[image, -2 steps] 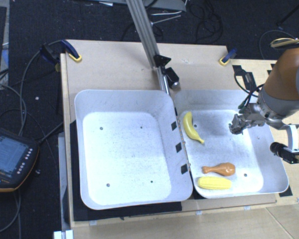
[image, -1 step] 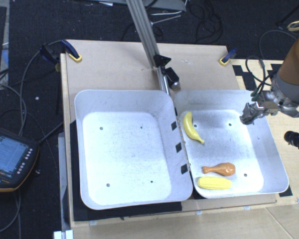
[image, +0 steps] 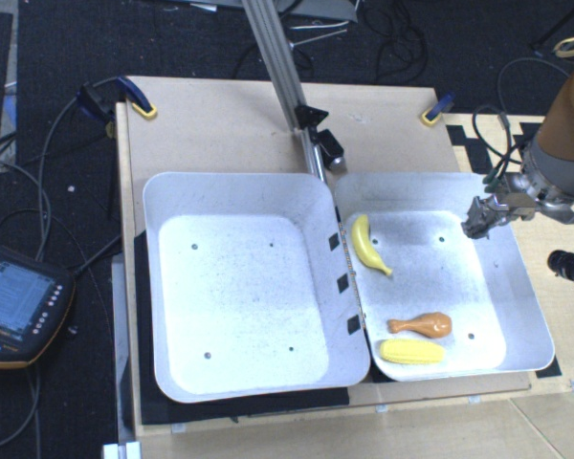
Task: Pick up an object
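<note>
Camera view. Two shallow white bins sat side by side on the bench at frame centre. The left bin (image: 172,208) held nothing visible. The right bin (image: 517,295) held three items. A banana (image: 367,245) lay near the bin's upper-left corner, close to the divide between the bins. A drumstick-shaped toy (image: 423,325) lay toward the lower middle. A yellow corn cob (image: 411,352) lay just below the drumstick, close beside it; whether they touched could not be told.

The arm entered from the right edge of the frame. Its gripper (image: 478,220) hung over the right bin's upper-right portion, well apart from all three items. Nothing was seen held by it. Whether it was released or clenched could not be told at this angle and size.

Judgement: the pick had not yet been made. All candidates sat toward the bin's left and lower parts, so the gripper would need to travel leftward or downward in frame to reach one.
</note>
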